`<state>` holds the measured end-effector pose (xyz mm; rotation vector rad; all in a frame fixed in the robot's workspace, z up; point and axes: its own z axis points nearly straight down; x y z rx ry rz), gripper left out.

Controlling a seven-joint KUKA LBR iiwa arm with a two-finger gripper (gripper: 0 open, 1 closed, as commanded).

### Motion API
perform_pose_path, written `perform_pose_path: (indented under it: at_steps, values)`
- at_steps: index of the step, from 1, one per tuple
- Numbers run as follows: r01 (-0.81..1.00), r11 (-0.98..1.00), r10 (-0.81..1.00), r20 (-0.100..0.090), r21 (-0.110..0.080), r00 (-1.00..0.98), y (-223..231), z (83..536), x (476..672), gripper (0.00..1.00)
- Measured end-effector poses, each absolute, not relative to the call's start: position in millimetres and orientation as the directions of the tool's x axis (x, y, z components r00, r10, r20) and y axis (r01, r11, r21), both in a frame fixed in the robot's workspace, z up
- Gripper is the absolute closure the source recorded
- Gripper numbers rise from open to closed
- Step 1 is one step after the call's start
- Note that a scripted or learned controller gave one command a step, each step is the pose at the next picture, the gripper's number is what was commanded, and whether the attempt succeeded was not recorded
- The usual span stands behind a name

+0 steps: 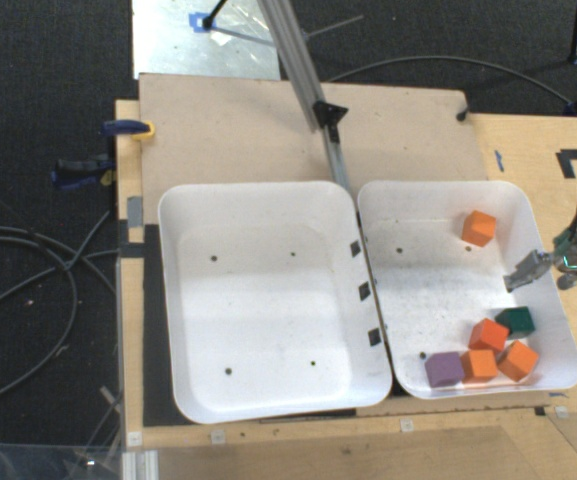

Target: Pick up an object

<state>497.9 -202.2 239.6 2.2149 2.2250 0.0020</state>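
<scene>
Hand (530, 268) | grip unclear | right bin (408, 218) rim | green block (516, 320) near

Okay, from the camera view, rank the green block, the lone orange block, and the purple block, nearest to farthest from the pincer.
1. Green block: just below the pincer, by the right bin's right wall.
2. Lone orange block: up in the bin's far part, left of the pincer.
3. Purple block: at the bin's near edge, leftmost of the cluster.
</scene>
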Motion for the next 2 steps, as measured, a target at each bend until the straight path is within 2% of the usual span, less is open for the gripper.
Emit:
perform_pose_path:
  at_steps: [1, 2]
  values:
    - [1.0, 0.008, 1.0, -0.001, 0.003, -0.008, -213, 104, 640.9, 0.0]
    - [1.0, 0.006, 1.0, 0.017, -0.028, -0.005, -210, 90, 689.5, 0.0]
